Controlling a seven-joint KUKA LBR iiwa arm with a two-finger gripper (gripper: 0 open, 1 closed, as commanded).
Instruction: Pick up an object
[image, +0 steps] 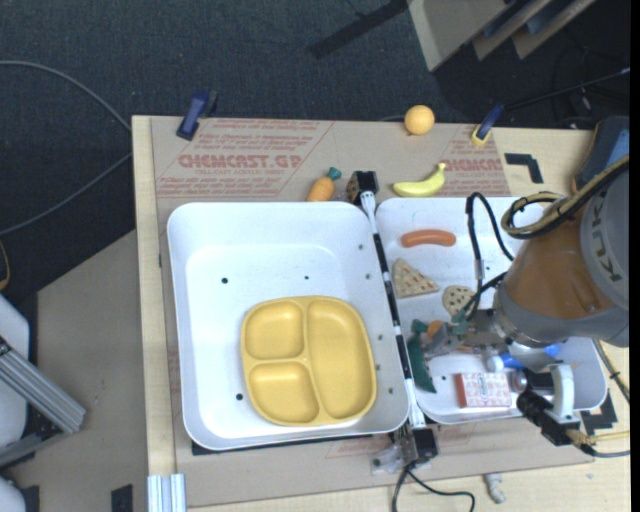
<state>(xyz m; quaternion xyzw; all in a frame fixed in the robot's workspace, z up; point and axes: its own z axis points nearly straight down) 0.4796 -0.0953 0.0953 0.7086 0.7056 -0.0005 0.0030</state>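
Note:
The right bin (395, 215) holds several small objects: a red sausage (429, 238), a tan triangular slice (410, 278), a round cookie (456, 297), a small orange and green piece (432, 327), a dark green item (419, 366) and a red and white box (484, 390). My gripper (466, 334) hangs low in this bin, just below the cookie and above the box. The grey arm with its orange band (548, 280) covers the bin's right half.
The left bin (200, 240) holds a yellow divided plate (308, 359). On the bench behind the bins lie a banana (420, 183), an orange ball (419, 119) and a toy carrot (322, 188). Blue clamps (196, 115) grip the far edge. Black cables (478, 225) loop over the right bin.

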